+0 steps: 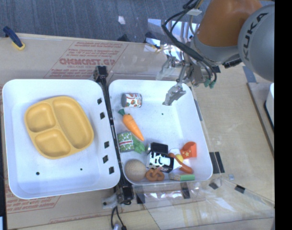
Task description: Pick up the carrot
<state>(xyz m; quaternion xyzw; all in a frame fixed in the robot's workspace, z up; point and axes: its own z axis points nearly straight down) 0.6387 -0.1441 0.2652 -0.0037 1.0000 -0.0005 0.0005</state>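
The carrot (133, 124) is orange with a green top and lies slantwise on the floor of the right bin (179, 123), near its left wall. The green end points up-left. My gripper (172, 96) hangs over the far part of the same bin, up and to the right of the carrot and well apart from it. Nothing shows in the gripper, and its tip is too small and grey against the bin to read.
A small can (131, 99) lies just beyond the carrot and a green packet (127, 141) just in front of it. Several toys crowd the bin's near end: a black-and-white box (159, 159), a red piece (189, 150), a beige ball (134, 169), a pretzel (154, 175). The left bin (14, 171) holds a yellow divided plate (57, 126).
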